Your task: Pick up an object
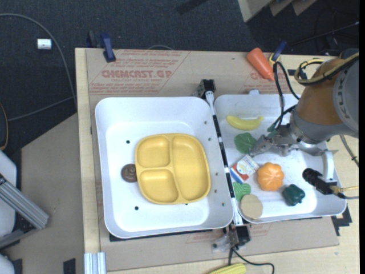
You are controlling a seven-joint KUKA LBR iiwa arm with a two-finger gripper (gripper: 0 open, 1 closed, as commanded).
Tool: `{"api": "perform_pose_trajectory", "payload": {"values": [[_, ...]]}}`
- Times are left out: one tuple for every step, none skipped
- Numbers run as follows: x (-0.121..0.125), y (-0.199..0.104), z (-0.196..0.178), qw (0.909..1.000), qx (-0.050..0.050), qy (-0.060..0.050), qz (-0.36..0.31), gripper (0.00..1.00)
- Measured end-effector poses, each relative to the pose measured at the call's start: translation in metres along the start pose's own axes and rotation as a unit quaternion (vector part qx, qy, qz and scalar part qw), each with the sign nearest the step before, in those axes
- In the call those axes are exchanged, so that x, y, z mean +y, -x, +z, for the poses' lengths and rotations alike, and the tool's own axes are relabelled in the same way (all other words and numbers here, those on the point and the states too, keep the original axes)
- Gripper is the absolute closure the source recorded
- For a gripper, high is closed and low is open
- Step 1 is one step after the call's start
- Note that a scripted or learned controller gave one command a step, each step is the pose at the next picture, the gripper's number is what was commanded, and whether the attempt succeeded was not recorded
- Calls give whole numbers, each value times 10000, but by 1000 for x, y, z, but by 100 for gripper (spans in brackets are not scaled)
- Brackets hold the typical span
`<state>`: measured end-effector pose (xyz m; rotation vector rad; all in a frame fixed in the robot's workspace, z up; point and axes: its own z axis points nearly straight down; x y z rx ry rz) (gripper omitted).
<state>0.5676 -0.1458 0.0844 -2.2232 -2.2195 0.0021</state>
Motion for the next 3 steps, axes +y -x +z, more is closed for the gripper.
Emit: {"api": "perform_pose_trajectory", "payload": {"values": [[-62,-18,0,10000,7,1,-5,0],[-61,-18,-10,10000,6,14,-4,100],[-10,-70,-101,10000,7,12,-16,100]]}}
